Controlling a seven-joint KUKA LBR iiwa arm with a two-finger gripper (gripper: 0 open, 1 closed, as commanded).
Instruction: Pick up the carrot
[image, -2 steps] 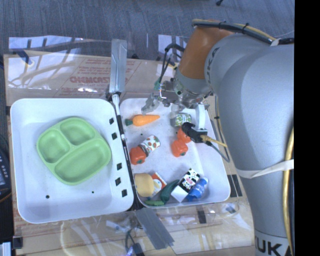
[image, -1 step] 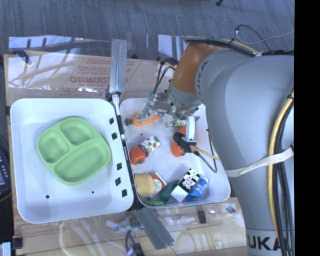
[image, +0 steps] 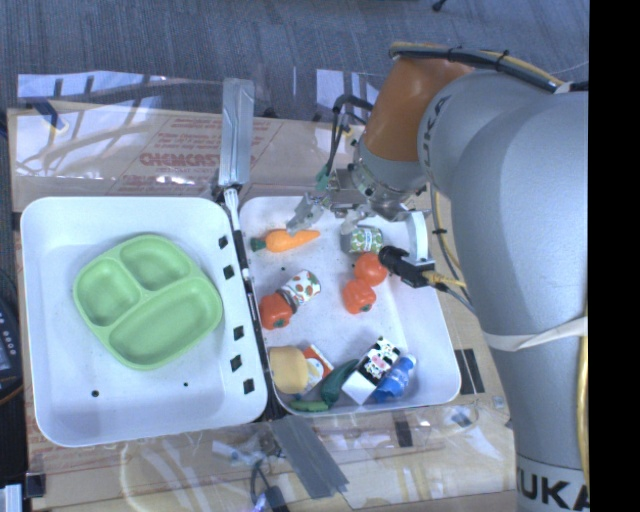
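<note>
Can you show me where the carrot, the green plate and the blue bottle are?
carrot (image: 292, 240): camera view, middle of its orange body.
green plate (image: 148, 300): camera view, central divider.
blue bottle (image: 395, 381): camera view, its side.

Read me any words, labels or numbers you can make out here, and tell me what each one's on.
"UKA": white letters on the arm's grey base, cut off at the frame's edge.
Red print on the cardboard behind the bins: too blurred to read.
Labels on the small can and the black-and-white carton: too small to read.

Grey carpet floor (image: 150, 35) behind – brown cardboard-covered bench (image: 120, 150)
</note>
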